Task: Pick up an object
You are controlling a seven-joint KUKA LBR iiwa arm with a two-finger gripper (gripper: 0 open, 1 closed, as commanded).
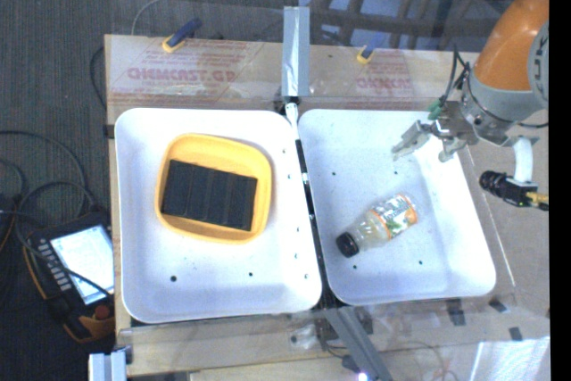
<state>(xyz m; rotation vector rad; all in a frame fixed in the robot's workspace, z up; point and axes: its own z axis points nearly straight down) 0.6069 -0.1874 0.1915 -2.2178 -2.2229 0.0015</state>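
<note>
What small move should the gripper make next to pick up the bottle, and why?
Probably move toward the view's lower left and descend over the bottle. The gripper hangs open near the right bin's far edge, holding nothing, while the bottle lies on its side, apart from it.

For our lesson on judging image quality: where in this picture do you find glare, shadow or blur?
Camera view: light is even and soft; the bins show faint sheen along their rims, no harsh glare; the bottle casts hardly any shadow; the gripper looks slightly soft; the clear sheet behind reflects pale patches.

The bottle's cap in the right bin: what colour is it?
Black cap, seen in the camera view.
</note>
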